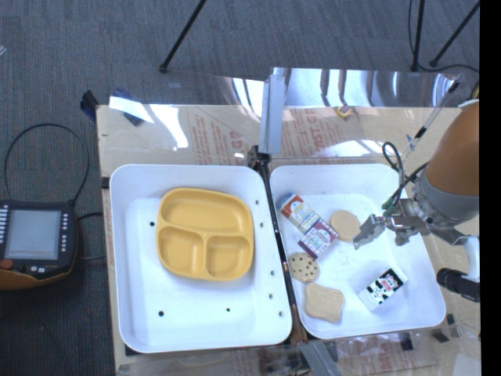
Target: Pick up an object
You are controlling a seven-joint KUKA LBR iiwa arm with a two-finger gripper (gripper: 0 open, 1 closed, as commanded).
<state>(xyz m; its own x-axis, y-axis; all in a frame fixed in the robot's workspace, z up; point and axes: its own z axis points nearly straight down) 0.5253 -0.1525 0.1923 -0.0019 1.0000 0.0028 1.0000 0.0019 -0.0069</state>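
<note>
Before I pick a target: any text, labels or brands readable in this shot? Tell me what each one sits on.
Nothing can be read for certain.
Red and white carton in the right bin: printing, too small to read.
Black and white carton in the right bin: cow-like pattern, no legible words.
Bench panel behind the bins: reddish lettering, washed out by glare.
Handheld pendant on the floor: screen too blurred to read.
</note>
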